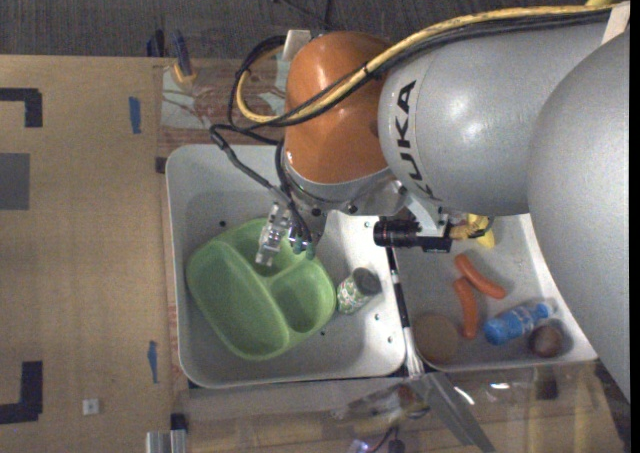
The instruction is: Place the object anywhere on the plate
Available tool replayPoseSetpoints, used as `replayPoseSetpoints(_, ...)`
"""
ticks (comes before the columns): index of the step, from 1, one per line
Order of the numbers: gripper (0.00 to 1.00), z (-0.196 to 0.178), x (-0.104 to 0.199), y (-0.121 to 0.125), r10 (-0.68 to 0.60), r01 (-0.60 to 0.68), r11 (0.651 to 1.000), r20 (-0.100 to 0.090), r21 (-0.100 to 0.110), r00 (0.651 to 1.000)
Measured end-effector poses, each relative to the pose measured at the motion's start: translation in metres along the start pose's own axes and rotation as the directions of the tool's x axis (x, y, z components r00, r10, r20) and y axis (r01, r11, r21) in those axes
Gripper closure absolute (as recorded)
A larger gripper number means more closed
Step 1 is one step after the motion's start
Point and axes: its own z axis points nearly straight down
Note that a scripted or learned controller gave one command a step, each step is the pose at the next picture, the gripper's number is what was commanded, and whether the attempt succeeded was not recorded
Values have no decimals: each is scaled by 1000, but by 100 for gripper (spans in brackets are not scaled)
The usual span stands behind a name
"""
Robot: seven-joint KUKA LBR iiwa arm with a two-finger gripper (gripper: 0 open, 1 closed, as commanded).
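looking down at a slant on 2 shallow white bins side by side, with a grey arm (480, 131) and its orange band (335, 111) reaching in from the right. the gripper (272, 243) hangs low in the left bin (205, 191), right over the upper rim of a green divided plate (240, 311). whether the gripper is spread or closed cannot be told from this angle. a small teal thing (303, 249) shows just beside the gripper's tip, at the plate's rim. it is probably the object to be placed, though whether it is gripped or resting on the plate cannot be told. a small green can (355, 291) with a dark top lies on the bin floor, just beside the plate's right edge. the right bin (520, 251) holds 2 orange carrots (480, 279), a blue bottle (518, 321) and a brown disc (436, 336), well apart from the plate. the step in hand looks like the release. to do it well, the arm should carry the teal thing off the raised rim and over the middle of a compartment. it should lower it close to the plate's floor before letting go, so it does not bounce or roll out, then lift straight up, clear of the rim and the green can.
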Motion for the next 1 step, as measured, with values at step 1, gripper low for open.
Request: replayPoseSetpoints(1, 100, -28, 47, 17, -143, 143, 990, -3, 2, 990)
